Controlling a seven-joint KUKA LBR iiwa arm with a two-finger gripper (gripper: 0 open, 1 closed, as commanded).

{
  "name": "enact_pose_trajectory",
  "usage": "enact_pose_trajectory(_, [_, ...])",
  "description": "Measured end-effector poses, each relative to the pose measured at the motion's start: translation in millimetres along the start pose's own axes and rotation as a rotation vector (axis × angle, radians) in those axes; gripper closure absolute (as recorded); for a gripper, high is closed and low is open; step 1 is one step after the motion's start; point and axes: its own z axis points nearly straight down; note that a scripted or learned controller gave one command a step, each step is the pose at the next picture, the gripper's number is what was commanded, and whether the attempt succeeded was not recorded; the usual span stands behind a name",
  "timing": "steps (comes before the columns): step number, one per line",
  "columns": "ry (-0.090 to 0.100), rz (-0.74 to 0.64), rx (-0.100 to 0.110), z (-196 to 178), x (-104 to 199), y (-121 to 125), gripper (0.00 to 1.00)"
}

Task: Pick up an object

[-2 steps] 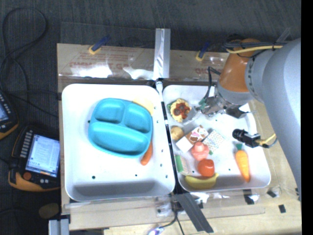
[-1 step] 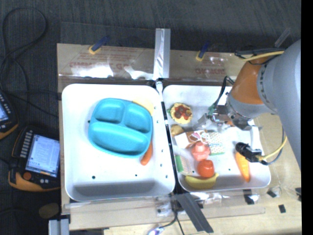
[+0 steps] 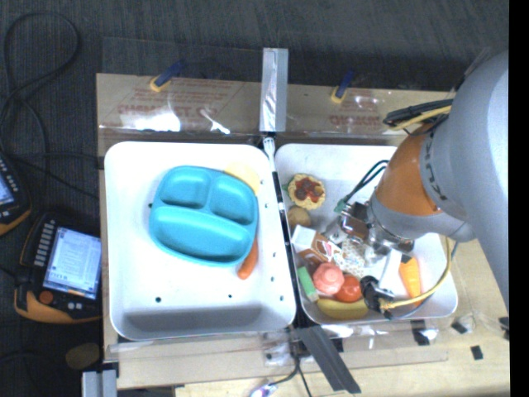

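Note:
The right bin holds a heap of toy food. A small tart with red topping lies at its far left, a brown lump just below it. Nearer the front sit a pink piece, a red tomato, a yellow banana, a green piece and an orange piece. My gripper reaches down into the middle of this heap, over a speckled white item and beside a red-and-white packet. The wrist and cables cover its tips.
The left bin contains a blue divided tray, with an orange carrot at its right edge and a yellow piece behind it. The grey arm covers the right bin's far right side. A handheld pendant lies left of the bench.

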Motion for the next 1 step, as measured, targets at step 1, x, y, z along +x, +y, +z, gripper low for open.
enact_pose_trajectory(1, [-0.001,-0.013,0.001,1.2,-48.5,57.8,0.00])
